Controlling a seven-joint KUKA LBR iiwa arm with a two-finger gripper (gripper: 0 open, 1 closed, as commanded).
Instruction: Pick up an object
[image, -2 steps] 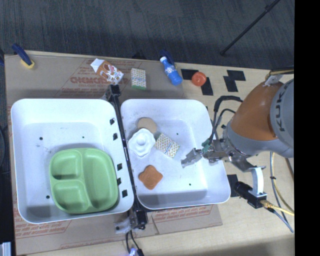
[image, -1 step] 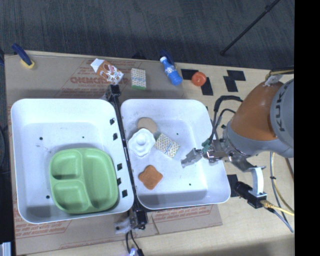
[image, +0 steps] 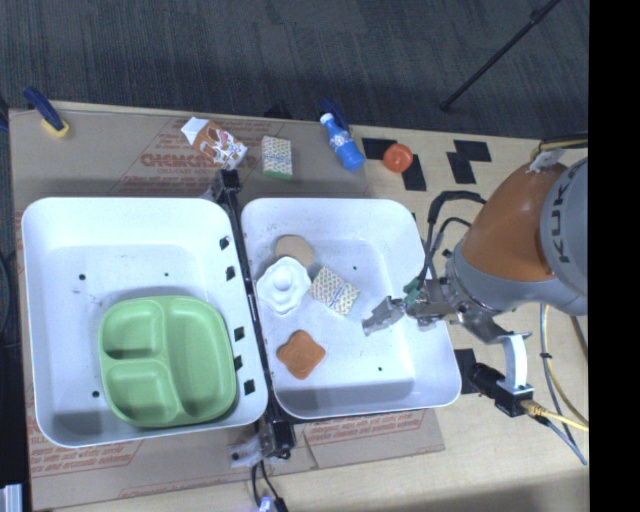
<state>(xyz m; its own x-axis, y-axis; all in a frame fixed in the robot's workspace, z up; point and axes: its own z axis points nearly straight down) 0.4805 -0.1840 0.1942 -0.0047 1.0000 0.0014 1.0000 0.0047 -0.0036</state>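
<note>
Claw (image: 383, 316) sits over the right bin (image: 400, 385), near its right wall; whether it is spread or pressed together cannot be told. Nothing visible in it. Checkered packet (image: 334, 291), white object (image: 283, 284) and orange piece (image: 300, 354) lie left of it

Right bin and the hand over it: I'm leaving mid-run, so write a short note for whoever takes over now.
Hand: over the right bin, near its right side, nothing seen between its fingers; whether they are open or shut is unclear.
Things in the right bin: white cup-like piece, patterned packet, orange piece, tan disc, all lying left of the hand.
Left bin: holds a green divided tray.
Done: arm has reached in.
Left: grasp one object and lift it; the patterned packet lies nearest.
</note>
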